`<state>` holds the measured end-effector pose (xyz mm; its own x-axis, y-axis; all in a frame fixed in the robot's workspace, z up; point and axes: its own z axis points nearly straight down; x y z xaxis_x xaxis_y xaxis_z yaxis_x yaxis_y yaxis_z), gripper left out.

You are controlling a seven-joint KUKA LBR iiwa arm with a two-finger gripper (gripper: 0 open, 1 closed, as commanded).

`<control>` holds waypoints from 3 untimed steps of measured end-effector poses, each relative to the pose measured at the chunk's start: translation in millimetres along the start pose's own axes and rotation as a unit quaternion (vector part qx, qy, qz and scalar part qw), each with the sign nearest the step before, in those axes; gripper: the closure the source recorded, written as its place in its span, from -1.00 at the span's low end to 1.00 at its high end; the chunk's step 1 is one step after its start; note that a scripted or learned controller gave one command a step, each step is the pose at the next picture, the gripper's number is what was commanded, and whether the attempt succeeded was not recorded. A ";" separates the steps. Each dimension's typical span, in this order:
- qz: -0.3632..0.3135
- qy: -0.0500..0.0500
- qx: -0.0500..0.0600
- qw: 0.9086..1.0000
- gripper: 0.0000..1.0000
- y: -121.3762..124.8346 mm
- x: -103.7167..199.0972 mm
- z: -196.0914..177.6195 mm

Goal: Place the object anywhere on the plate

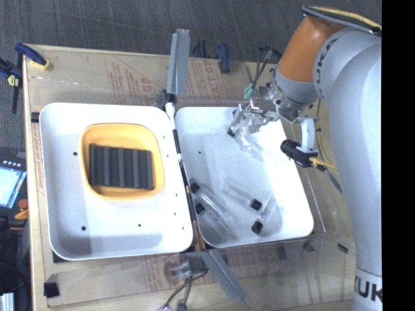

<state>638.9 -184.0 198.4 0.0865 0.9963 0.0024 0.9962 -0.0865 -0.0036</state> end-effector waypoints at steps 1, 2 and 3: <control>-0.107 -0.001 -0.001 0.994 1.00 13.7 52.4 -2.6; -0.222 -0.001 0.001 0.975 1.00 3.6 118.4 -14.8; -0.346 -0.001 0.001 0.938 1.00 -19.4 147.7 7.9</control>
<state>632.3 -35.1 190.9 -0.5814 0.8136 0.0026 0.8136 0.5814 -0.0040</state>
